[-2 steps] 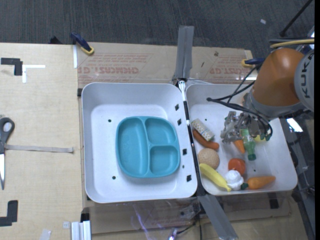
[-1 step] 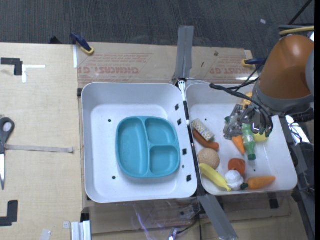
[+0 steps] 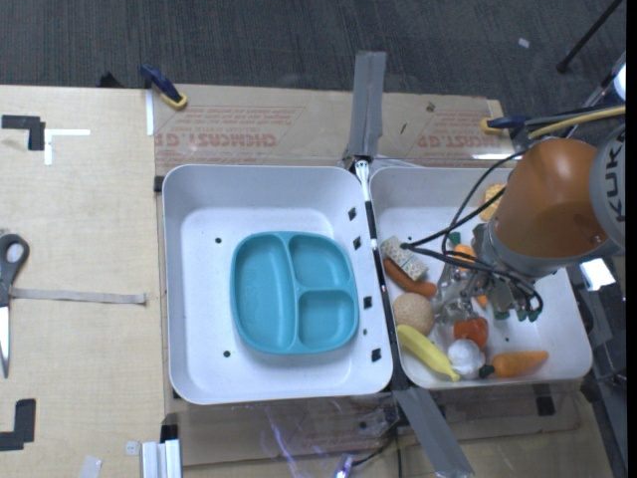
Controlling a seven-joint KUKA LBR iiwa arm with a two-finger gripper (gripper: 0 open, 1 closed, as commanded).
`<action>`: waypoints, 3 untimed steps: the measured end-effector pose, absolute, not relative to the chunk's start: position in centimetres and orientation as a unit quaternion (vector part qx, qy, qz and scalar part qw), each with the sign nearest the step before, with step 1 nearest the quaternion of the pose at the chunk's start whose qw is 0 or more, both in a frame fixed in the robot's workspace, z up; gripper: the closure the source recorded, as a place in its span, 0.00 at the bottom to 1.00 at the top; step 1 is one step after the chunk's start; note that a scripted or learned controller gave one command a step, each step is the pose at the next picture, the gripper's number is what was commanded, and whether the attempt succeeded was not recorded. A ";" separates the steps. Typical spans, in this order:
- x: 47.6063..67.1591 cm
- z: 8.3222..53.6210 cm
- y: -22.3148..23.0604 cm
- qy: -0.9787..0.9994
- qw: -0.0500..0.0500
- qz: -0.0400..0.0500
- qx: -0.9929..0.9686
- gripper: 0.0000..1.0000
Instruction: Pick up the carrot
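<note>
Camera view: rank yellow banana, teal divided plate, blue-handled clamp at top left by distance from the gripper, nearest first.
Gripper hangs over the right bin.
1. Yellow banana: right bin, just below-left of the gripper.
2. Teal divided plate: middle of the left bin.
3. Blue-handled clamp: on the bench beyond the left bin's far corner.

Two bins sit side by side on the bench [image 3: 80,267]. The left bin [image 3: 189,297] holds a divided plate [image 3: 295,292] at its middle. In the right bin [image 3: 567,352], a carrot [image 3: 520,363] lies near the front right corner, a banana [image 3: 427,354] along the front left, and the tool [image 3: 466,302] hangs between them.
</note>
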State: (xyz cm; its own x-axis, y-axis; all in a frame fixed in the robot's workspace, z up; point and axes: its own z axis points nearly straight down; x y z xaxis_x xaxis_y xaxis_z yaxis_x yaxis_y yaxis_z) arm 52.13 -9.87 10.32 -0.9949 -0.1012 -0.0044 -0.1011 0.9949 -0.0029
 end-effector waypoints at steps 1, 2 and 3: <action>52.5 11.4 -9.9 0.999 0.006 -0.002 -0.052 1.00; 52.8 12.5 -9.8 0.999 0.010 -0.003 -0.053 1.00; 53.0 13.5 -9.8 0.998 0.013 -0.004 -0.053 1.00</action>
State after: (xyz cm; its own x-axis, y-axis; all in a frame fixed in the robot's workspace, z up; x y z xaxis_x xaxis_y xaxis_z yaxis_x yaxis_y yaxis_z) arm 53.05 -9.83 13.52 -0.9939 -0.1066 -0.0263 -0.1064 0.9943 -0.0097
